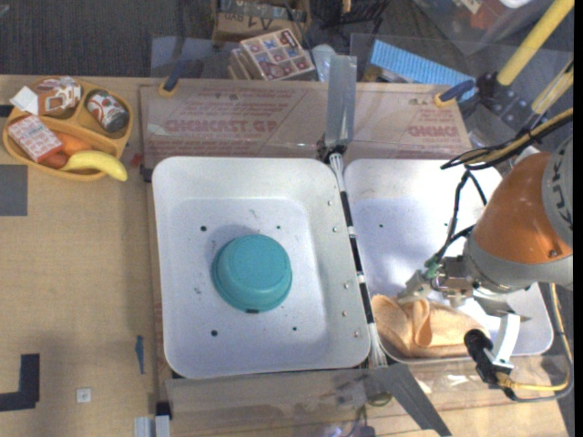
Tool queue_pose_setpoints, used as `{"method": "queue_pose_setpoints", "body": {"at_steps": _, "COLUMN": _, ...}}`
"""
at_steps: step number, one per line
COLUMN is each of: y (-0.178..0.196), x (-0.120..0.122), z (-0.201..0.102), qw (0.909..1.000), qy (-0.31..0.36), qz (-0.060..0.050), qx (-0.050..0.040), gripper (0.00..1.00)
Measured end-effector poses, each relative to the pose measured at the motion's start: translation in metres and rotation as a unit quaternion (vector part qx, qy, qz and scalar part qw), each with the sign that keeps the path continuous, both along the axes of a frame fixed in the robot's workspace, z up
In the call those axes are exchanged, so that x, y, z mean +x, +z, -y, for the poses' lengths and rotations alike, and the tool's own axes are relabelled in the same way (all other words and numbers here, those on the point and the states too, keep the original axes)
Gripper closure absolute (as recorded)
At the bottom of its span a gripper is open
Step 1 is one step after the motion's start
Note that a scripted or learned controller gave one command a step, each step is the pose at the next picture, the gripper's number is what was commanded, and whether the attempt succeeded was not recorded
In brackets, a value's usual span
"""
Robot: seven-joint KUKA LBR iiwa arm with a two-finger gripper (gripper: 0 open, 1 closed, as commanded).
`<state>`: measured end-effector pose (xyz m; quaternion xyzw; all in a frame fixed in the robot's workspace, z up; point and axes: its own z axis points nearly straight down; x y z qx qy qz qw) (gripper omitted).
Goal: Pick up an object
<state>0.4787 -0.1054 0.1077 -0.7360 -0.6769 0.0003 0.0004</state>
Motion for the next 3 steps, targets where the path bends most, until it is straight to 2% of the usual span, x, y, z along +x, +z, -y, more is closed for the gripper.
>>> {"method": "queue_pose_setpoints", "body": {"at_steps": 1, "y": 0.009, "x": 0.0, "z": 0.001, "qw": 1.0, "qy": -0.002, "qz": 0.001, "qx": -0.0004, "gripper": 1.0}}
{"method": "queue_pose_setpoints", "body": {"at_steps": 2, "y": 0.162, "x": 0.011, "z": -0.043, "qw": 0.9985, "qy": -0.056, "qz": 0.0, "qx": -0.0006, "gripper": 1.0}}
{"method": "queue_pose_setpoints", "body": {"at_steps": 3, "y": 0.206, "x": 0.03, "z": -0.053, "qw": 1.0, "qy": 0.009, "qz": 0.001, "qx": -0.0009, "gripper": 1.0}}
